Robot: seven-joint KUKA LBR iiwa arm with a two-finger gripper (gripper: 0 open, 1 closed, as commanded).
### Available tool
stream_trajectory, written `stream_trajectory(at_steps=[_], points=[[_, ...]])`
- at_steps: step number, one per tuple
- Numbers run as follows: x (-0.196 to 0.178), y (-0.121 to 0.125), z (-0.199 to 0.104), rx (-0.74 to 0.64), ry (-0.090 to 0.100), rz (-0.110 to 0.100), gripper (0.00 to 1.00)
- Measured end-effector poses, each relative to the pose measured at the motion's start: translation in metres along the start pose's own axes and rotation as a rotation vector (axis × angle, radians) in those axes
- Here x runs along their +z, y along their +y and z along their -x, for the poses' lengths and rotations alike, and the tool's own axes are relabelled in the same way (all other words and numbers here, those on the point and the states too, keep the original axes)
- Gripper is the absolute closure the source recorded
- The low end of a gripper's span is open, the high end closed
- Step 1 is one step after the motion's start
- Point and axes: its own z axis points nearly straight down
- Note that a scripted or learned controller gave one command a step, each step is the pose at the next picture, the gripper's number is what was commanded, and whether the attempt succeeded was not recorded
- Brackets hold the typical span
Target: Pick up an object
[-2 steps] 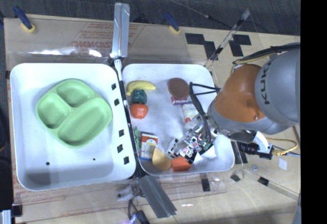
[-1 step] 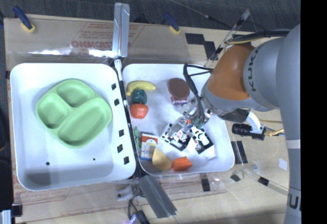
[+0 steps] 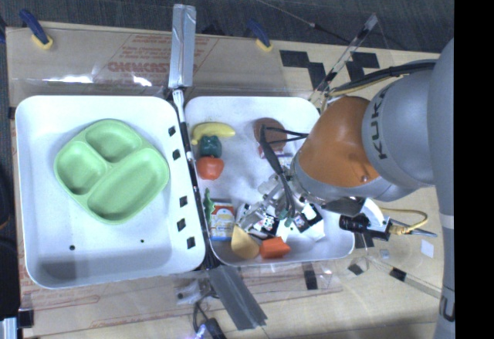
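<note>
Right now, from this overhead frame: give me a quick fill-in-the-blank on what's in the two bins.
1. The green divided plate lies in the ____ bin.
2. The banana is colored ____.
3. The orange band of the arm hangs over the ____ bin.
4. The green plate has ____ compartments.

Missing words: left; yellow; right; three

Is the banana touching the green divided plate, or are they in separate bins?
Apart. The camera view shows the banana in the right bin and the green divided plate in the left bin, with the bin walls between them.
</note>
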Motion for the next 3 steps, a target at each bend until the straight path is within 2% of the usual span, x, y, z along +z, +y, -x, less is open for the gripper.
stream_trajectory(at_steps=[1,2,3], points=[[0.011,0.016,-0.025,-0.069,0.03,-0.012,0.0],[0.017,0.068,0.062,-0.324,0.041,-0.01,0.0],[0.006,0.07,0.062,-0.33,0.041,-0.009,1.0]])
